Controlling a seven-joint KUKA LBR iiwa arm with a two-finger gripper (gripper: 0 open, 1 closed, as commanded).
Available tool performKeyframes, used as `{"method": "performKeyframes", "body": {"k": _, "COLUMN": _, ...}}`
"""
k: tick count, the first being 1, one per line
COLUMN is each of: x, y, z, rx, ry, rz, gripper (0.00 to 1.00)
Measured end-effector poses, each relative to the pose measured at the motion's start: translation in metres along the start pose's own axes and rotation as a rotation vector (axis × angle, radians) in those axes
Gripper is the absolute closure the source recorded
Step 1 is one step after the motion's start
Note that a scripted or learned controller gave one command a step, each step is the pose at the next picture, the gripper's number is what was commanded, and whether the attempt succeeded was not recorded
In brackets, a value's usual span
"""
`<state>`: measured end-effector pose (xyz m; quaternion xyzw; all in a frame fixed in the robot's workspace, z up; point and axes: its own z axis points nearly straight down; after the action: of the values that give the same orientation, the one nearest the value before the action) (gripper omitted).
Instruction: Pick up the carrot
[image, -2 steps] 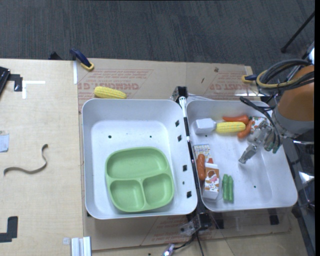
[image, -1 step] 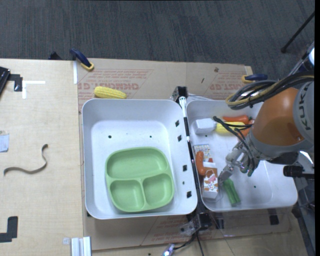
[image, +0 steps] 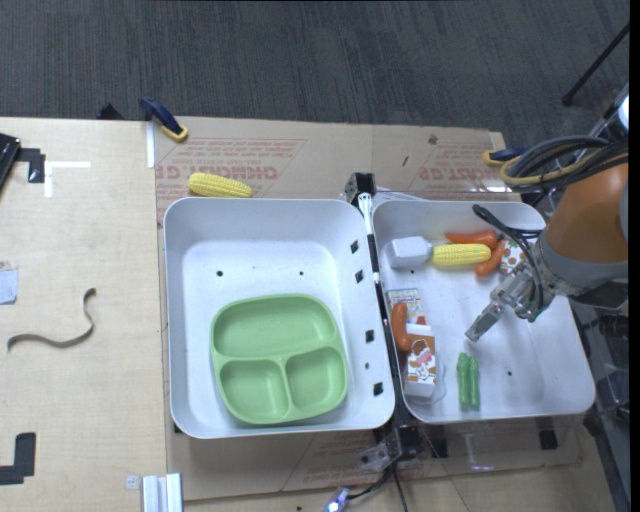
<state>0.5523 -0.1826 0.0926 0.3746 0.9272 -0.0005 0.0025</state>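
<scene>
In the right bin, near its far wall, we see the carrot lying just behind a corn cob, touching it. Our gripper hangs over the bin's middle, apart from the carrot, and we cannot tell how its fingers stand. A green pod lies toward the near wall; the left bin carries a green divided plate.

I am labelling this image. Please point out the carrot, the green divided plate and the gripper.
carrot (image: 470, 238): camera view, orange body above the corn cob.
green divided plate (image: 278, 312): camera view, upper compartment floor.
gripper (image: 476, 329): camera view, between the fingertips.
</scene>
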Motion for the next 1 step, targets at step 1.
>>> {"method": "performKeyframes", "body": {"k": 1, "x": -0.0612, "y": 0.0071, "z": 0.0003, "rx": 0.002, "ry": 0.001, "rz": 0.315, "gripper": 0.0}}
